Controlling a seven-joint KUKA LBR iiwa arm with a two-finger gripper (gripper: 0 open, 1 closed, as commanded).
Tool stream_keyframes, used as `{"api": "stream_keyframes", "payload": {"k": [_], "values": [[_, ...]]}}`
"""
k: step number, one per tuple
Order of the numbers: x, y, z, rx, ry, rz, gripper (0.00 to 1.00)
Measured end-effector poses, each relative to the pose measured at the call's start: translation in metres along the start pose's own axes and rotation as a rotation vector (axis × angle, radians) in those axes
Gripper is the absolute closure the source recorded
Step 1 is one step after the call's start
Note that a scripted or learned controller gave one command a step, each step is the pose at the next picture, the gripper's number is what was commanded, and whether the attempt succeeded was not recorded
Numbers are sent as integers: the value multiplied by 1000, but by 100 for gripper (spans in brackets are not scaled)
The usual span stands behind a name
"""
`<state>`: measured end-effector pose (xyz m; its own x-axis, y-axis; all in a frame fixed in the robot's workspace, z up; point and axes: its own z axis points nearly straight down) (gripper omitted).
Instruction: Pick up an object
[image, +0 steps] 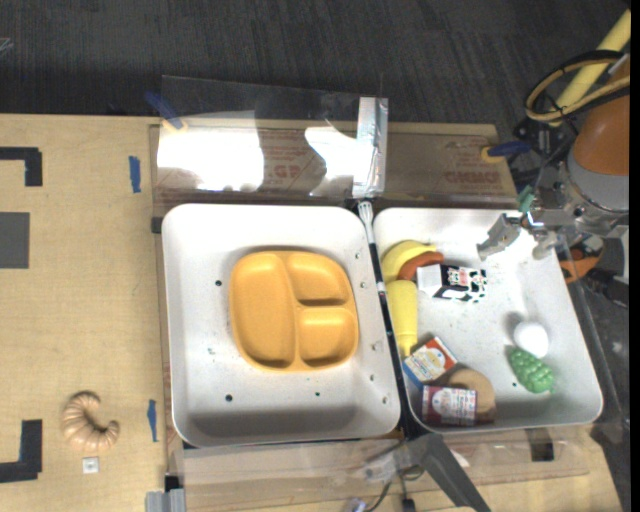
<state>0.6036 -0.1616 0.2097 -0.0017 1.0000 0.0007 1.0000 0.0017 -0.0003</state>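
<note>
Objects for picking lie in the right bin (560, 300), and we take the nearest to the gripper (520, 238) as the likely target: a small black-and-white carton (462, 282) lying just left of and below the fingers, toward the bin's middle. Its long axis runs roughly left to right across the view. We judge the coming move to be a short shift left and a descent; the gripper hangs over the bin's upper right part, its two fingers spread apart with nothing between them.

Largest to smallest, we see the bench (70, 330), pale wood with black marks; the left bin (190, 300) holding a yellow tray (295, 307) with three compartments; the right bin; then the arm (600, 160) reaching in from the right. Along the right bin's left wall are a banana (403, 312), a jar (452, 402) and a small box (430, 360), crowded together. A green toy (532, 370) and a white ball (530, 336) sit touching near the right wall, apart from the rest. A tan curled thing (90, 420) lies on the bench, well apart from both bins.
</note>
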Motion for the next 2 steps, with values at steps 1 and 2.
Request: {"api": "stream_keyframes", "payload": {"k": [1, 2], "values": [[0, 0, 0, 0, 0, 0, 0], [6, -47, 119, 0, 0, 301, 0]]}}
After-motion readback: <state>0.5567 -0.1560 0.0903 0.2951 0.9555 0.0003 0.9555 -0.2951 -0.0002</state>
